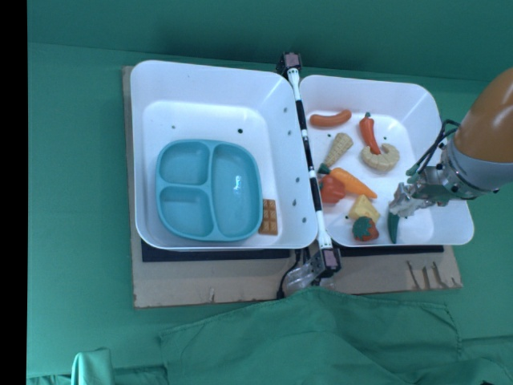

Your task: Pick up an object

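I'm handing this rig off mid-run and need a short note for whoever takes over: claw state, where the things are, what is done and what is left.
Claw: low over the right bin, near its front right corner, just above a dark green pepper. Nothing visibly held.
Right bin: sausage, red chili, corn cob, ring-shaped pastry, carrot, red pepper, yellow wedge, strawberry.
Left bin: teal divided plate, waffle piece beside it.
Done: arm has reached in; no pick yet.
Left: grasp one object, probably the green pepper, and lift it.
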`<state>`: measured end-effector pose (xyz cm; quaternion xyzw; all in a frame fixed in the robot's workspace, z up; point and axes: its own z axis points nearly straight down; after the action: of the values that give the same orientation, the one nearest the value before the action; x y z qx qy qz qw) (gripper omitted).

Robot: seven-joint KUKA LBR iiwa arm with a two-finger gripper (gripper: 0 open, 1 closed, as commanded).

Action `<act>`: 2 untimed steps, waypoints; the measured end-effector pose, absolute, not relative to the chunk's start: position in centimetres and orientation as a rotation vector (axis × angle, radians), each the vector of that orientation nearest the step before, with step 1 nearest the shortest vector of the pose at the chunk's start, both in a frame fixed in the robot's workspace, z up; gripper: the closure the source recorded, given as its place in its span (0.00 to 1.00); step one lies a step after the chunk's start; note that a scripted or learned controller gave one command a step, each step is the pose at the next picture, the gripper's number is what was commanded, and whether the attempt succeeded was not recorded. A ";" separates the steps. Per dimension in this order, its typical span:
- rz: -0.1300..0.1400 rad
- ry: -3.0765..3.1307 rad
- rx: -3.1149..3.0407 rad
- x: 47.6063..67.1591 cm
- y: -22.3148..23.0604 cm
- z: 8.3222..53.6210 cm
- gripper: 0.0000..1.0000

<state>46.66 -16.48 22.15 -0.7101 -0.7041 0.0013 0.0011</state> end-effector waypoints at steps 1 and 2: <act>-0.010 -2.222 -2.232 46.9 -18.8 21.2 1.00; -0.010 -2.235 -2.232 54.9 -18.7 28.5 1.00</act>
<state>54.93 -18.67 28.46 -0.7066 -0.7076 -0.0033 -0.0082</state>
